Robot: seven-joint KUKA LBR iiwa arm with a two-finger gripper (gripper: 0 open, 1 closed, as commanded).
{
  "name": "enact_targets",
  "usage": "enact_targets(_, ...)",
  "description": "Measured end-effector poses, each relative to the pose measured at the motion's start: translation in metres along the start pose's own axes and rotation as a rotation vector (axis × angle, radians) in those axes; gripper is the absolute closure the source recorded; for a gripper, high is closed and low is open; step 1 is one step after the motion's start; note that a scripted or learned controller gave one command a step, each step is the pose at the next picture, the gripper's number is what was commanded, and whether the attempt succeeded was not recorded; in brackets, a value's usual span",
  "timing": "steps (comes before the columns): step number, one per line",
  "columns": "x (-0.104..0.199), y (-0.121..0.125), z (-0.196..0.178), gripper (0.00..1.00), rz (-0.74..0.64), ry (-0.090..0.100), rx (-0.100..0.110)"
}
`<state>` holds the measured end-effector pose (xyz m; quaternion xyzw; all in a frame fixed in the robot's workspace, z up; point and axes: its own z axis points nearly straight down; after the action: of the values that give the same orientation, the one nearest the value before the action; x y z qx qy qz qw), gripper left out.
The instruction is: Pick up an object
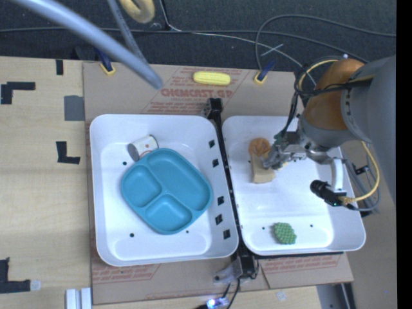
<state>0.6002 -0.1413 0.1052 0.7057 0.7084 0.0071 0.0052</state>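
Note:
My gripper [273, 159] reaches in from the right into the right bin [302, 237], low over a tan and brown food-like object [260, 152] near the bin's left side. The fingertips sit right beside or on that object's right edge. A pale block-shaped piece [262, 175] lies just below it. Near the same bin's front edge rests a small green bumpy object [284, 233]. The left bin [106, 205] holds a blue divided plate [165, 190] and a small white cup [141, 147] lying on its side.
A yellow banana-shaped item [211, 78] lies on the cardboard behind the bins. Cables loop around the arm at the right. A grey pole [77, 19] crosses the upper left.

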Motion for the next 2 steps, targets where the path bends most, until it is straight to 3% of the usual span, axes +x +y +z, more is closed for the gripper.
enact_targets(1, 0.005, -0.003, -0.045, 1.0, 0.002, -0.003, 0.014)
enact_targets(2, 0.009, -0.009, -0.103, 1.0, 0.002, -0.004, 0.013)
